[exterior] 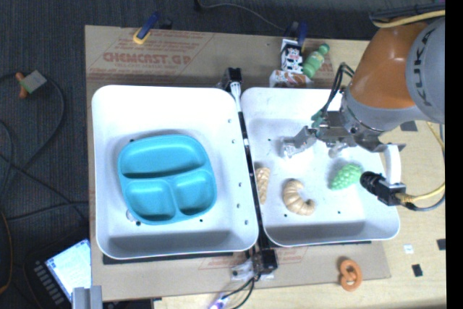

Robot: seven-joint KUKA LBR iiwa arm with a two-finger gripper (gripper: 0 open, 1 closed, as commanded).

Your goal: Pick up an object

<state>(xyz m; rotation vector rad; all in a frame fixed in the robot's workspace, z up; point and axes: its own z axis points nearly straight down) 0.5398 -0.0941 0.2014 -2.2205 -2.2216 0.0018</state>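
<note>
My gripper (315,147) hangs over the middle of the right bin (376,228), open, with bare bin floor between its fingers (293,147). A tan croissant-shaped toy (298,197) lies just in front of it. A green bunch of grapes (346,176) sits to the front right, close to the right fingertip. A small tan pastry (262,184) rests against the bin's left wall. The gripper touches none of them.
The left bin (108,112) holds a blue divided plate (168,177). Behind the bins stand a small carton (290,61) and a green toy (315,60). An orange pretzel (350,273) lies on the bench in front of the right bin. The arm (391,76) covers the right bin's far right corner.
</note>
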